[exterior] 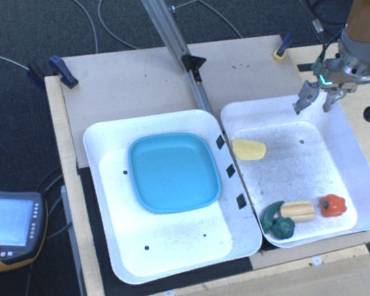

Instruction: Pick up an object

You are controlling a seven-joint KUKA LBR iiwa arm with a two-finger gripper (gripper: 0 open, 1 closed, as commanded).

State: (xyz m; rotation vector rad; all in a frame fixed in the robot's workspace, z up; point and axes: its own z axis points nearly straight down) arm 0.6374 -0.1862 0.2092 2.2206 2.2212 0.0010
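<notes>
The right bin (338,135) holds a yellow piece (248,149) near its far left corner. Along its near edge lie a dark green object (278,220), a tan roll-shaped piece (298,211) and a small red pepper (332,205). My gripper (318,99) hangs over the bin's far right corner, well apart from all of them. Its two fingers are spread, with nothing between them.
The left bin (112,189) holds a blue plate (174,171). A metal post (167,29) slants down to the gap between the bins. Blue and yellow clamps (62,70) grip the bench's far edge. A teach pendant (7,225) lies on the floor at left.
</notes>
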